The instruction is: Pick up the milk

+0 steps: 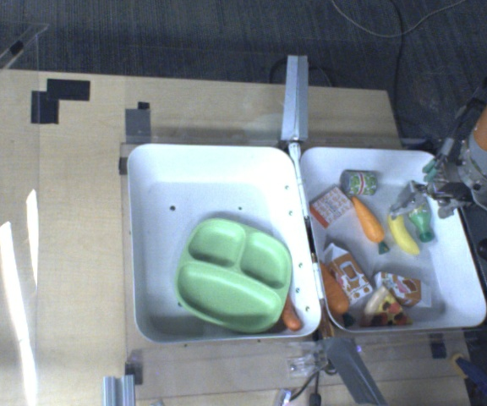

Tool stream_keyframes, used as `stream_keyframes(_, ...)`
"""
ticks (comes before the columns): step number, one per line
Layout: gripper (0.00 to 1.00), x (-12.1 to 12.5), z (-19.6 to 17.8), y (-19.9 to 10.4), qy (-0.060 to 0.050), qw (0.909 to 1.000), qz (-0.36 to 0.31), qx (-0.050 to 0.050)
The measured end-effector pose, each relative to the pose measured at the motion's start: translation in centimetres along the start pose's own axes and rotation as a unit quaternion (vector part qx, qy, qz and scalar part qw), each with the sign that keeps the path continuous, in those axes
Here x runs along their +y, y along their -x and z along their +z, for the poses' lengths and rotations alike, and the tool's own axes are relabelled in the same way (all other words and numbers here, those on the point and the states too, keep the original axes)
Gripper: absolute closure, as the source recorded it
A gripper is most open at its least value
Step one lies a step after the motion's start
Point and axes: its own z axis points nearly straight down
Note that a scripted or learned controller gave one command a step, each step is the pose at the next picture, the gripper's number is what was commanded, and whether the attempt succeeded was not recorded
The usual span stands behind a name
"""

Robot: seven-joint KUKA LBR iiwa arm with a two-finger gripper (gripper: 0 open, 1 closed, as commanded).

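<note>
Bins sit side by side on the wooden bench (74,227), and the left bin (155,184) holds a green divided plate (233,275) lying upside down or tilted against its lower right corner, with an orange item (291,318) poking out from under its edge, mostly hidden. Across the divider, the right bin (455,269) carries a small white and red milk carton (331,205) lying flat near its left wall, a green can (359,182) just above it, a carrot (367,220) beside it, a banana (403,235) farther right, and a jumble of brown cartons (351,279) and small toy foods at the bottom that is hard to sort out. At the right, the gripper (419,200) hangs over the bin's upper right area, above a green bottle-like thing (421,225); whether it grips anything cannot be told, and the arm is cut off by the frame edge.
</note>
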Motion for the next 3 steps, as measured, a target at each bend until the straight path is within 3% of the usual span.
stream_keyframes(1, 0.0, -1.8, -2.7, -5.8, 0.001, 0.9949, 0.101, 0.0)
stream_keyframes(2, 0.0, -5.2, 5.6, -8.5, 0.0, 1.0, 0.01, 0.0)
stream_keyframes(3, 0.0, -3.3, 5.5, -13.3, 0.001, 0.9991, -0.042, 0.0)
